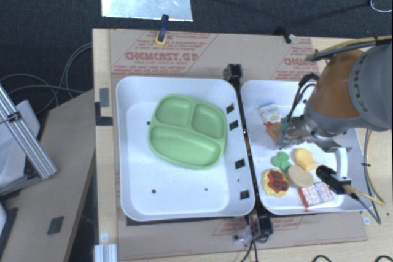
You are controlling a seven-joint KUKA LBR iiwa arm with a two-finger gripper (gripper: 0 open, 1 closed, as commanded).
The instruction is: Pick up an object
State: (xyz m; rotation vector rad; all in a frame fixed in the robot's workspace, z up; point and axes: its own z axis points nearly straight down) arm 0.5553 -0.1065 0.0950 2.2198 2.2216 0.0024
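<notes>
The arm reaches in from the right and its gripper (286,133) is down in the right bin (255,95). It sits right beside a small orange piece (272,130). Just behind that lies a white and blue packet (268,112). In front of the gripper are a green toy (281,161), a yellow piece (304,158), a beige oval (300,177), a small pizza slice (276,182) and a red and white box (316,194). The wrist hides whatever is directly under the gripper.
The left bin (135,193) holds a green divided plate (187,131). A black divider with clips (239,132) runs between the two bins. The bins rest on a cardboard sheet (172,55).
</notes>
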